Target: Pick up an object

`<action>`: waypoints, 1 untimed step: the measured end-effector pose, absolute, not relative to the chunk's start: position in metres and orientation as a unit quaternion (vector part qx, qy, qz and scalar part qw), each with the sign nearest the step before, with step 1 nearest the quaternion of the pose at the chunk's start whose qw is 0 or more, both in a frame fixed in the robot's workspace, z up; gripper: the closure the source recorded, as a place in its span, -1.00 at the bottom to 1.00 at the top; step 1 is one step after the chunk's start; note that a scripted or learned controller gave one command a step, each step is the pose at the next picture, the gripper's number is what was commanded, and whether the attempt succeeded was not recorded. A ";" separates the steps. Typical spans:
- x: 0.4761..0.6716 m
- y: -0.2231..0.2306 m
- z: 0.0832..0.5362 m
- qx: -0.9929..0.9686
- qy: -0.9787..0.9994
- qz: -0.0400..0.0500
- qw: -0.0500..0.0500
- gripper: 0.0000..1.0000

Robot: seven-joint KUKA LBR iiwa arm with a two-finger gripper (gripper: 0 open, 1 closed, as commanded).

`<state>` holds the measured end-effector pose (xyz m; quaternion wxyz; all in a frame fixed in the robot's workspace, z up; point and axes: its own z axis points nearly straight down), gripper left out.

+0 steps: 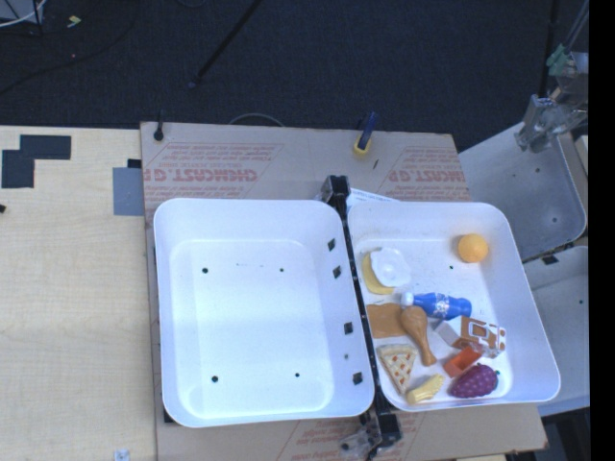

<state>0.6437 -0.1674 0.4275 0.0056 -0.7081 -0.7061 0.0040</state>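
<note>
The right bin [509,257] holds several toy foods. An orange ball [472,248] lies alone near its far right corner. Along the left wall sit a white disc [390,263] on a yellow banana piece [370,277], a brown bread slice [382,320] and a pizza slice [397,361]. A blue bottle [440,305] lies on its side in the middle, with a chicken drumstick [417,332] just below it. At the near edge lie a white and orange carton [482,334], a red piece [461,360], purple grapes [474,381] and a small yellow piece [425,389].
The left bin [173,257] stands beside the right one, joined by a black divider [348,296]. Both rest on a cardboard sheet [240,166] with a blue and yellow clamp [363,134] at its far edge. A grey metal plate [524,176] lies at the right.
</note>
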 end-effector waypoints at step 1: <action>0.644 -0.174 0.470 -0.707 -0.707 0.000 -0.001 1.00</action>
